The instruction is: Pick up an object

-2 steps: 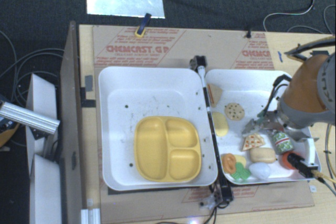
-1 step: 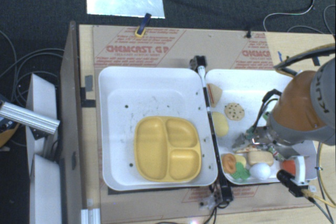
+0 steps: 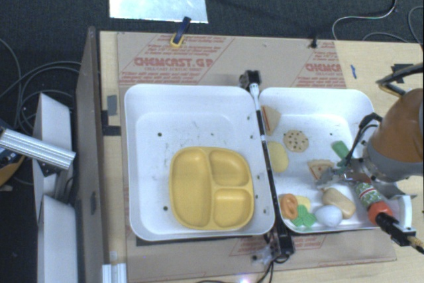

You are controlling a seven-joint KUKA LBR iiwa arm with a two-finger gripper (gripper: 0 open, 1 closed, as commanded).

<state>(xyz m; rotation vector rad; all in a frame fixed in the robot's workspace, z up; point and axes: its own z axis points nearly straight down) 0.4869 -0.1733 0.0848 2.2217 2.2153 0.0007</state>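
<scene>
While the gripper hovers beside the toast wedge, jaw state indeterminate, descent and closure remain.

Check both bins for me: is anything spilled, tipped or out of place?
Nothing stands out. The yellow divided plate lies flat in the left bin. The toy foods, including the cookie and white egg, all sit inside the right bin.

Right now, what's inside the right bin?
The right bin holds toy food: a cookie, a white egg, a bread roll, an orange piece and a bottle. The arm covers the bin's right side, so anything beneath it is hidden.
</scene>
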